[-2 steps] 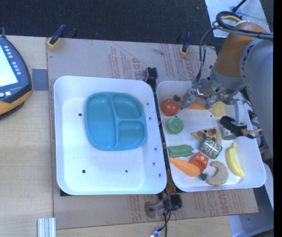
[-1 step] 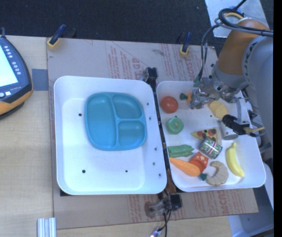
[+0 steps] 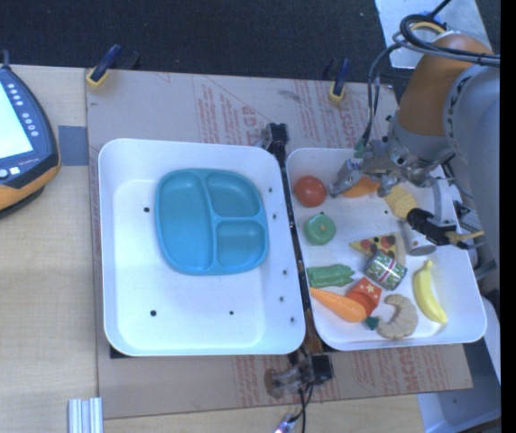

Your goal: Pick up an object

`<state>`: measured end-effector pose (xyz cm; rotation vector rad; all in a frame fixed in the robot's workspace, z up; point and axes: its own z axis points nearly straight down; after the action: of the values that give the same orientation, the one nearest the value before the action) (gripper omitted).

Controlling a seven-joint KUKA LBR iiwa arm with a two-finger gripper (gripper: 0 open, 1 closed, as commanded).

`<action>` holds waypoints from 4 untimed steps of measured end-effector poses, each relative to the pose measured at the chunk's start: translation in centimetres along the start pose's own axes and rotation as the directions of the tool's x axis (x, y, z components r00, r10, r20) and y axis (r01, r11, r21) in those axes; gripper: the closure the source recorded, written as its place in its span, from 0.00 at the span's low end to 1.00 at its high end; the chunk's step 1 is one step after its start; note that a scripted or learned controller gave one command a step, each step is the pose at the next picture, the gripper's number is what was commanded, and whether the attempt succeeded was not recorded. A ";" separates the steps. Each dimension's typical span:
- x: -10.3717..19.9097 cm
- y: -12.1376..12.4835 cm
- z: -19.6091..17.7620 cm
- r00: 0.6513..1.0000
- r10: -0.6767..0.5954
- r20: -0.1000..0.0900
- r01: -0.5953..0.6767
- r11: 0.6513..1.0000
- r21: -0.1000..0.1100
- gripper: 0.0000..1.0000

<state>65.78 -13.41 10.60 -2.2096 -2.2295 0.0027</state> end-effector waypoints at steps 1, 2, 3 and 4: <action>0.3 -0.2 1.4 1.000 0.004 0.000 -0.004 1.000 0.003 0.00; 0.2 -0.4 0.6 1.000 0.005 -0.003 -0.005 1.000 0.015 1.00; 2.9 -9.6 -7.2 1.000 0.005 0.001 -0.005 1.000 0.000 1.00; 2.9 -9.7 -7.1 1.000 0.005 0.001 -0.005 1.000 0.002 0.00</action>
<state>56.10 -10.61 17.74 -2.2154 -2.2232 0.0056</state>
